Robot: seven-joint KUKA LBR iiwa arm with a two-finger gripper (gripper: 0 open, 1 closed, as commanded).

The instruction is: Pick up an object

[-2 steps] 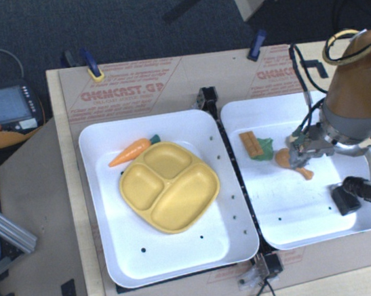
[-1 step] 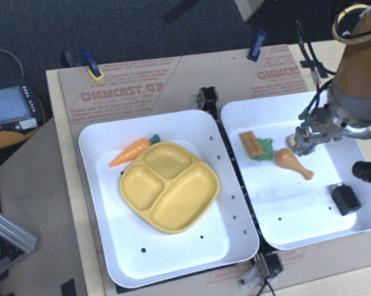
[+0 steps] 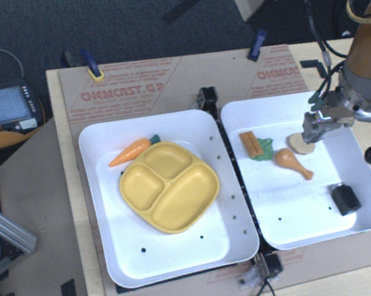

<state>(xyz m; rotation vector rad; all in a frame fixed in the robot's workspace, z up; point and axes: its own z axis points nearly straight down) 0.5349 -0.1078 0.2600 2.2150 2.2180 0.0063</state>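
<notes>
Objects lie in the right bin [image 3: 366, 217]: nearest a black block [image 3: 345, 198], then a drumstick [image 3: 292, 162], a tan disc [image 3: 300, 143] under the gripper [image 3: 312, 131], its fingers' spread impossible to tell. 1 carrot [image 3: 130, 151] touches the yellow plate [image 3: 169, 187].

Pretty clearly a robotics lab: cardboard-topped desk [image 3: 162, 79] with two white bins [image 3: 118, 256], a teach pendant [image 3: 4, 111] far left of the end effector [image 3: 314, 129], plus toy food like a plastic carrot [image 3: 128, 152].

grey arm reaches in from the right, claw [image 3: 312, 130] pointing down.
</notes>
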